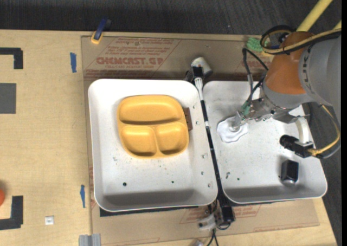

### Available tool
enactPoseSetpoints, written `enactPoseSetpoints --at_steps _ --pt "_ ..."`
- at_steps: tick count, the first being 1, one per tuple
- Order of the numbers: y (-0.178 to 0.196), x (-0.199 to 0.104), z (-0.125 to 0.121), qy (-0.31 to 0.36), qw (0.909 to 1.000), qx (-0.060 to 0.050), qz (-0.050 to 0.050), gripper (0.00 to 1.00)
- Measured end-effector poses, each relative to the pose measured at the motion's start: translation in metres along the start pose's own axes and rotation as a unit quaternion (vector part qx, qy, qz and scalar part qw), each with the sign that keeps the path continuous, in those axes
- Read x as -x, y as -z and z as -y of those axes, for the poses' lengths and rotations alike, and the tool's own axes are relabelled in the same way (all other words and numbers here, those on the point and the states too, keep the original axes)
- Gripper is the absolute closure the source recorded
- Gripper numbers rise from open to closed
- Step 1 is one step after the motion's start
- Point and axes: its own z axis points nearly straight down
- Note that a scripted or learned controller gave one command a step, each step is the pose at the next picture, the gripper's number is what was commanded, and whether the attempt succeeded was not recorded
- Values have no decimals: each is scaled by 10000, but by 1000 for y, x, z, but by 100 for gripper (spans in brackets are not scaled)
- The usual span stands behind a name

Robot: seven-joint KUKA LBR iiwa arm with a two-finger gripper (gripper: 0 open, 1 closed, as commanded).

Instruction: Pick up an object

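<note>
Gripper (239, 121) is low in the right bin (260, 172), at its left side near the wall it shares with the left bin (108, 177), with its tip right over a small white lump (231, 133) that lies on the bin floor; tip and lump look to be touching, but whether the gripper is spread, pressed together or pinching the lump I cannot tell. A grey arm (320, 71) with an orange band (284, 74) reaches in from the right over the bin's far right corner. A small black block (289, 171) lies in the same bin near its front right corner, well apart from the lump. In the left bin a yellow tray (153, 125) with three compartments sits flat. Both bins rest on a cardboard sheet (135, 58) with red print on the counter (43, 131), and a blue and yellow clip (99, 31) lies at the sheet's far left corner
</note>
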Motion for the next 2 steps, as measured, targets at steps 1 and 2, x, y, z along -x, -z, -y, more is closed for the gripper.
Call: enactPoseSetpoints --at_steps 1,2 --pt "0 0 0 1 10000 -5 -1 0" --pt "-10 -8 16 956 9954 -21 -12 0"
